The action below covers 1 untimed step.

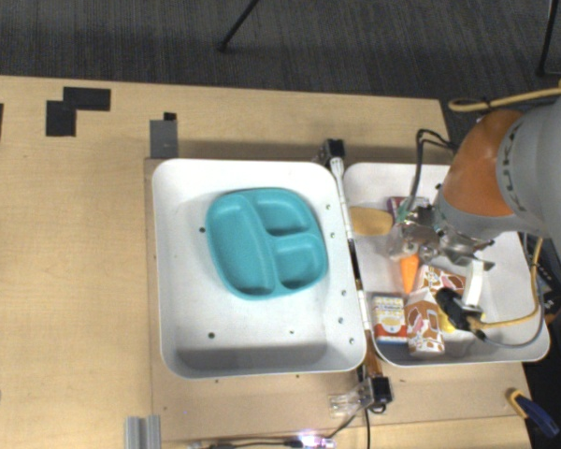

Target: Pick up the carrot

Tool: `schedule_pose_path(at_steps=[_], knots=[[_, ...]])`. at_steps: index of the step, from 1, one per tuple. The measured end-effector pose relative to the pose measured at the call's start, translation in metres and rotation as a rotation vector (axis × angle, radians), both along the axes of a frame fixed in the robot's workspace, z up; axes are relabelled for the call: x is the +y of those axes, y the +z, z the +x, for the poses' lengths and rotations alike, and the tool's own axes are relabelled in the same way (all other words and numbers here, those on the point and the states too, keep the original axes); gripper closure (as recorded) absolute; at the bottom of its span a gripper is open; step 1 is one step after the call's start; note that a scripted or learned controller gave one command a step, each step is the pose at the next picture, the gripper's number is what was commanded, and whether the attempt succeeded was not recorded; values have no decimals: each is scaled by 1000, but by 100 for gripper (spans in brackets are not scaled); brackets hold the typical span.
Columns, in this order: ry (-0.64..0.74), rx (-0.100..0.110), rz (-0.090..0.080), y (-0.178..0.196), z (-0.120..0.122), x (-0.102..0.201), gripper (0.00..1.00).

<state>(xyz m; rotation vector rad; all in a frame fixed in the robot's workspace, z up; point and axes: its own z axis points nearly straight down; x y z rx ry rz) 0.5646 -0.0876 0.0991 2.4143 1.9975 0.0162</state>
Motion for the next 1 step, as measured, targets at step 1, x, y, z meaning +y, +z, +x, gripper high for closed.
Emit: schedule_pose_path(at_steps=[1], knots=[[-155, 6, 3, 88, 32, 55, 100]])
